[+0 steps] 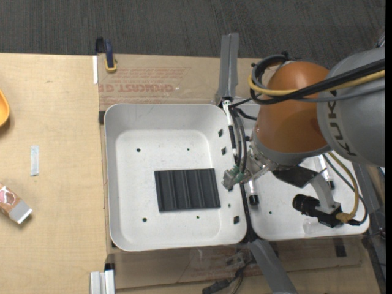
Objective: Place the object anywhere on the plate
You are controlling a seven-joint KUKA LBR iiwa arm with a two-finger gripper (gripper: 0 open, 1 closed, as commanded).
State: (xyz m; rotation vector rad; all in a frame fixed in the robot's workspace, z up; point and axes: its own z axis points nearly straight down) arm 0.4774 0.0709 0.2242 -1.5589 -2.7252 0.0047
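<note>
My claw point(234, 177) sits centre-right, over the rim between the bins; I cannot tell its grip. The dark ribbed plate point(187, 188) lies just left. A release here might miss it.

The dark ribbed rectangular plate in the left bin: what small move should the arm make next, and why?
Probably a short shift leftward. The gripper sits at the divide between the bins, just beside the dark ribbed rectangular plate in the left white bin, not yet over it.
</note>
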